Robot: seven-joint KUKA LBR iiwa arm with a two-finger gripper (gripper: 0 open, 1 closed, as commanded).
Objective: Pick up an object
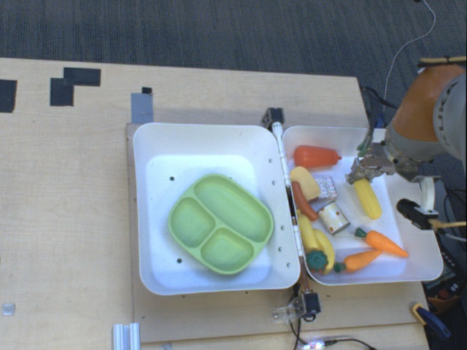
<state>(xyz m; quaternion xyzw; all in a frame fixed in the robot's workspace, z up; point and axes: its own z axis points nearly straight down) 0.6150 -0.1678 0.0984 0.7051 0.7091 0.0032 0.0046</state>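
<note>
The right bin holds several toy foods. Among them are a red pepper, a yellow corn cob, two orange carrots, a yellow banana, a red sausage and a small can. My gripper hangs over the upper right part of this bin, right at the top end of the corn cob. The wrist hides its tips. Nothing is visibly lifted off the bin floor.
The left bin holds a green divided plate. A pale yellow fruit and a clear packet lie near the divider between the bins. The grey and orange arm covers the right bin's far right corner.
</note>
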